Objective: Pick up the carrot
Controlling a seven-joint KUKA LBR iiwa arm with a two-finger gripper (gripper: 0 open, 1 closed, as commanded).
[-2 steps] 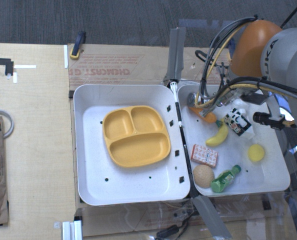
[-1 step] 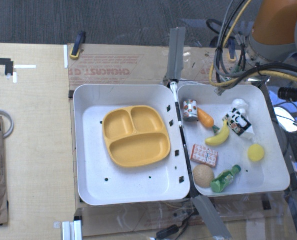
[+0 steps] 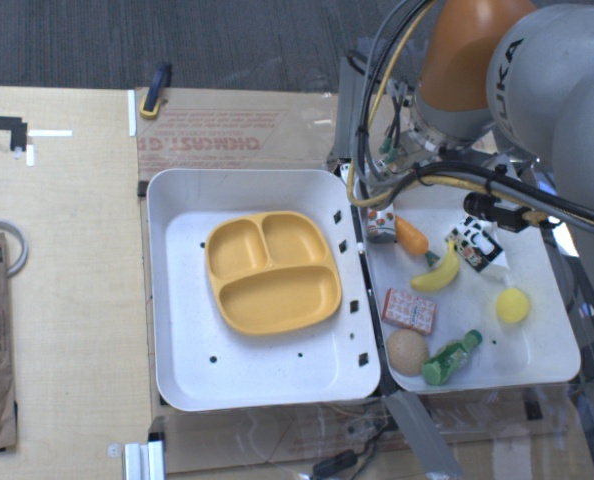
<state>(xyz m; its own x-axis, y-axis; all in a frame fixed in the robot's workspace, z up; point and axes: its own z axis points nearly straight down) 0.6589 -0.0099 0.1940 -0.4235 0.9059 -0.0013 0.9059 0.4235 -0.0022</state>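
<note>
The carrot (image 3: 411, 236) is a short orange piece lying in the upper left part of the right bin (image 3: 547, 368). My gripper (image 3: 380, 224) hangs low over that bin's upper left corner, just left of the carrot and close to its end. Cables and the wrist hide much of the gripper from above. I cannot tell whether it touches the carrot.
Around the carrot lie a banana (image 3: 437, 271), a black-and-white packet (image 3: 474, 244), a lemon (image 3: 512, 305), a pink box (image 3: 409, 312), a tan ball (image 3: 406, 350) and a green bottle (image 3: 450, 358). The left bin (image 3: 177, 358) holds a yellow divided plate (image 3: 272, 271).
</note>
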